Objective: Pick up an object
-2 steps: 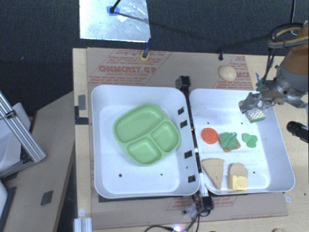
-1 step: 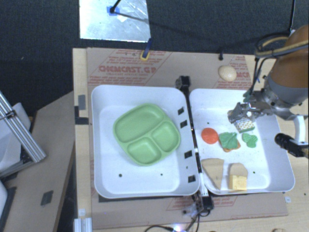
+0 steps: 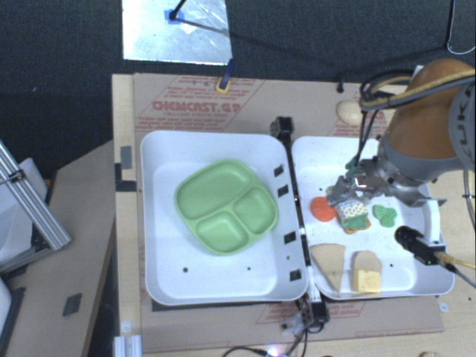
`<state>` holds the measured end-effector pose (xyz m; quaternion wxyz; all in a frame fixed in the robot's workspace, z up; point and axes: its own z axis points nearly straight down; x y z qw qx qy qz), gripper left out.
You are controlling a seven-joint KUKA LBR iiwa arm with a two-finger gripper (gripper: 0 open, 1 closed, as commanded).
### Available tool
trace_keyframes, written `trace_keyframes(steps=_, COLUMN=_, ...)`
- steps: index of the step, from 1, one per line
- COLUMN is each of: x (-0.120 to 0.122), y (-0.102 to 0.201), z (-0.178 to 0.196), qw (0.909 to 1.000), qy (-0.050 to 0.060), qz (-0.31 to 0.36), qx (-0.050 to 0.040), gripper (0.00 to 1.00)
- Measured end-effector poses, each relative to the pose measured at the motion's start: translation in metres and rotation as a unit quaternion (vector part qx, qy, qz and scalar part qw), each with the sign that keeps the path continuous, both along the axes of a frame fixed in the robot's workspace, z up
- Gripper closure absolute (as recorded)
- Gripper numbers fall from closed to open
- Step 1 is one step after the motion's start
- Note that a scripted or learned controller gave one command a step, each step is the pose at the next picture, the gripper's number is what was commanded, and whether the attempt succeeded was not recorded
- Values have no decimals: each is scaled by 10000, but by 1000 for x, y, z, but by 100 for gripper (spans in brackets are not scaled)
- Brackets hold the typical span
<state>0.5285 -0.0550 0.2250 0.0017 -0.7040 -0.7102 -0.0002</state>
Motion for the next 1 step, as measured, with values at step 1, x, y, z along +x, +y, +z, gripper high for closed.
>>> trace_keyframes(steps=1, x=-27, y=42, z=9, qw=10000, qy=-6, qz=1, qx=0, gripper=100)
